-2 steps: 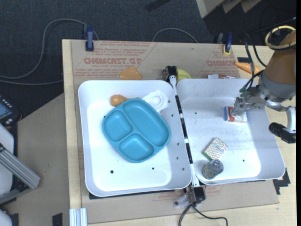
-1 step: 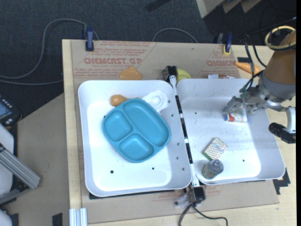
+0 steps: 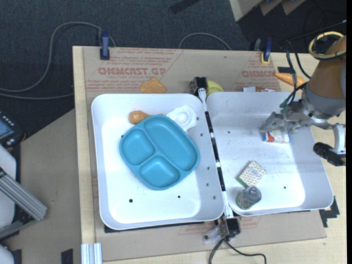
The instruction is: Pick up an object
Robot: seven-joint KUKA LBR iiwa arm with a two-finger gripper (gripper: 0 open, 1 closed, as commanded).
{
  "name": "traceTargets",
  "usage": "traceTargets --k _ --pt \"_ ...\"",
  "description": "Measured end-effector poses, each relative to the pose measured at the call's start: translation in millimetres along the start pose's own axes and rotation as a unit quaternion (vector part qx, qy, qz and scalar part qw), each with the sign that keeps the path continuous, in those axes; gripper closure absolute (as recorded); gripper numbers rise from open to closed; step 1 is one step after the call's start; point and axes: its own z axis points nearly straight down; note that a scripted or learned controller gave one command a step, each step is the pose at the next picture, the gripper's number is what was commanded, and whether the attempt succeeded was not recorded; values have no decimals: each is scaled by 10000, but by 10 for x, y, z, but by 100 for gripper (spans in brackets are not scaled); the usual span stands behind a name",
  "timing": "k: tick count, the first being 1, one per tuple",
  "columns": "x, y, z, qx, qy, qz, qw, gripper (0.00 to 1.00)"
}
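The arm (image 3: 325, 78) leans in from the right, its tool (image 3: 278, 126) low over the right bin (image 3: 308, 164); grip unclear.

Dark blue carpet (image 3: 44, 10) surrounds the wooden bench (image 3: 126, 65).

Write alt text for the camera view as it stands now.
The gripper hangs low in the right bin over a small red, white and blue item. The left bin bears a blue divided plate.
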Motion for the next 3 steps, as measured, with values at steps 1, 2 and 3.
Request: traceTargets --k 1,2,3 --pt "1 10 -121 -20 -8 -9 10000 100" --pt "1 16 -223 -32 -16 -14 10000 100" --pt "1 12 -216 -24 -15 -14 10000 0"
